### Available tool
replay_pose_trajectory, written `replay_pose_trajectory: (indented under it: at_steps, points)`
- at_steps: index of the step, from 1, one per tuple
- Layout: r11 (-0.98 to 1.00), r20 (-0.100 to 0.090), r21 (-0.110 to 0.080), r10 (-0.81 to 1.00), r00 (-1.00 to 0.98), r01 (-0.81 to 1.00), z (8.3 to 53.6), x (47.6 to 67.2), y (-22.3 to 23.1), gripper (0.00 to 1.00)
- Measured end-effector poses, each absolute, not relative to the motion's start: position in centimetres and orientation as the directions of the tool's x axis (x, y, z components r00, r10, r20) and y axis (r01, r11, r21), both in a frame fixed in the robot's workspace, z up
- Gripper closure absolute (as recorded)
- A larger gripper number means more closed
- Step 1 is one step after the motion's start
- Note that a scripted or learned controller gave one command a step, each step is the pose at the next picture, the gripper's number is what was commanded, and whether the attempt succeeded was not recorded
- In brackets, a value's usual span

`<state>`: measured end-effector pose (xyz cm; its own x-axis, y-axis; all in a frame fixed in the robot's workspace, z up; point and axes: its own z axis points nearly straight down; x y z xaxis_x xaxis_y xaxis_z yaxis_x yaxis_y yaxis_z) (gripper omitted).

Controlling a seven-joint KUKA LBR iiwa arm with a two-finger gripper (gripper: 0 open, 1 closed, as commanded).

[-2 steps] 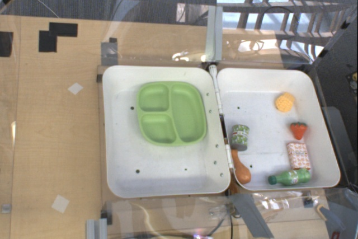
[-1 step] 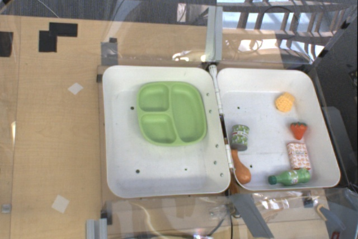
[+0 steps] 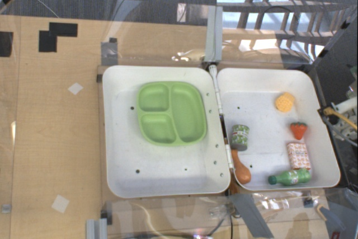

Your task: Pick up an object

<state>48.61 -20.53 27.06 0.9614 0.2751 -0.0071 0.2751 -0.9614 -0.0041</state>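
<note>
The right bin (image 3: pixel 263 76) holds several small objects. A yellow round piece (image 3: pixel 285 102) lies near its far right corner. Below it sits a red strawberry-like toy (image 3: pixel 298 130) with a green top. A small can (image 3: pixel 240 136) with a green label stands close to the bin's left wall. An orange-brown drumstick-shaped toy (image 3: pixel 241 170) lies at the front left corner. A red and white box (image 3: pixel 298 155) rests at the front right, with a green bottle (image 3: pixel 289 178) lying on its side just in front of it.
The left bin (image 3: pixel 140 179) holds a green divided plate (image 3: pixel 170 113) near its middle. A metal divider (image 3: pixel 220 120) runs between the two bins. Cables and dark hardware (image 3: pixel 342 115) sit just beyond the right bin's right wall.
</note>
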Motion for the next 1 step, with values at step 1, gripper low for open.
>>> replay_pose_trajectory:
  at_steps: [1]
  points:
    - [-0.96, 0.002, 0.0, 0.281, 0.96, 0.281, 28.5, 48.89, -20.5, 1.0]
